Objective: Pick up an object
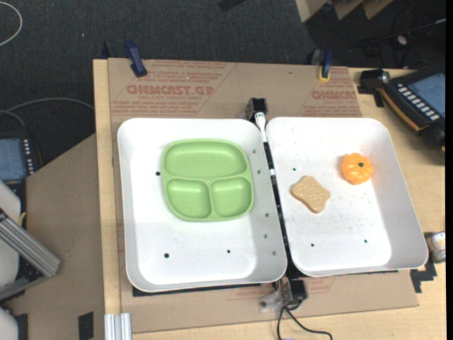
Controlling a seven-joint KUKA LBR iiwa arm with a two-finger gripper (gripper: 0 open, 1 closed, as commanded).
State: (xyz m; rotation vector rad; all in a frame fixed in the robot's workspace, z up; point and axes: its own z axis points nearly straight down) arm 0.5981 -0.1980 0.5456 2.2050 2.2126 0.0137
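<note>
Nearest to us in the right bin (396,253) lies the toast piece (311,193), its long side slanting; farther back sits the orange pumpkin toy (357,168). We reach in from the right, so the pumpkin is closer

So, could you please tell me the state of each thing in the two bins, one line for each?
Green divided plate: flat and upright in the left bin, nothing in its three compartments.
Toast slice: lying flat in the right bin, loose.
Orange pumpkin: resting on the right bin floor, apart from the toast slice, loose.
</note>
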